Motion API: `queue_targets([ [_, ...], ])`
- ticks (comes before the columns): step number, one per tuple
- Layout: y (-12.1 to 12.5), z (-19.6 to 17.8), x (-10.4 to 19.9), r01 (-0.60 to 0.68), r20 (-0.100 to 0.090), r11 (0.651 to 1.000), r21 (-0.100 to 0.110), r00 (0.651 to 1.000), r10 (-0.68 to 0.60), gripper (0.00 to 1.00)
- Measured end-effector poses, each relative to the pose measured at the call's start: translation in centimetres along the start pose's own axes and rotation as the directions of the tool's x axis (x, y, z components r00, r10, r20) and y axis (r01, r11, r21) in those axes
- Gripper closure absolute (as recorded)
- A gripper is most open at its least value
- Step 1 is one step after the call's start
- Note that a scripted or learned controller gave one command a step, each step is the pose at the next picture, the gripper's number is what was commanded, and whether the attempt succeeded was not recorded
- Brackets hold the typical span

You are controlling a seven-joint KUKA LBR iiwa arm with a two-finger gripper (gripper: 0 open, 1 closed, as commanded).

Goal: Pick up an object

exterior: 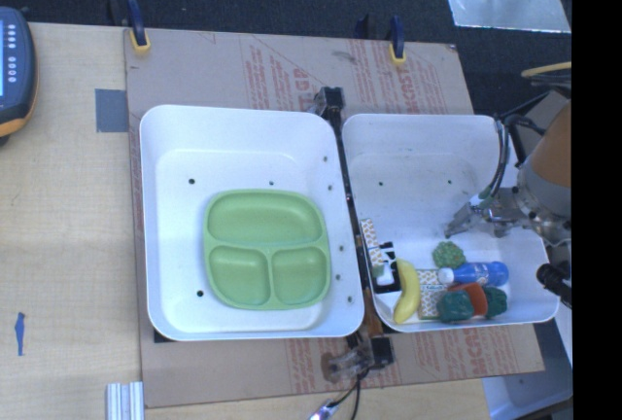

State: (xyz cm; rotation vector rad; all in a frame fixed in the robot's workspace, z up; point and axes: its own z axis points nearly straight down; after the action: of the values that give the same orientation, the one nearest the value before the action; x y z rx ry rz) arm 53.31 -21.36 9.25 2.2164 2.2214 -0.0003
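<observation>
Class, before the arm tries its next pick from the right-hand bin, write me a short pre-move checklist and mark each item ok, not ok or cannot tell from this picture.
1. Gripper is over the right bin: ok.
2. Nothing seen between its fingers: ok.
3. Objects within the bin: banana, blue bottle, green pieces: ok.
4. Targets spaced apart: not ok, they crowd the near corner.
5. Gripper directly above a target: not ok, it sits beside the pile.
6. Green tray in the left bin, out of the way: ok.
</observation>
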Motion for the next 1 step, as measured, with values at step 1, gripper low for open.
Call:
queue_targets([
  [1,-0.23,-0.98,0.08,0.001,-0.002,1.000,0.005,1.000,-0.001,1.00],
])
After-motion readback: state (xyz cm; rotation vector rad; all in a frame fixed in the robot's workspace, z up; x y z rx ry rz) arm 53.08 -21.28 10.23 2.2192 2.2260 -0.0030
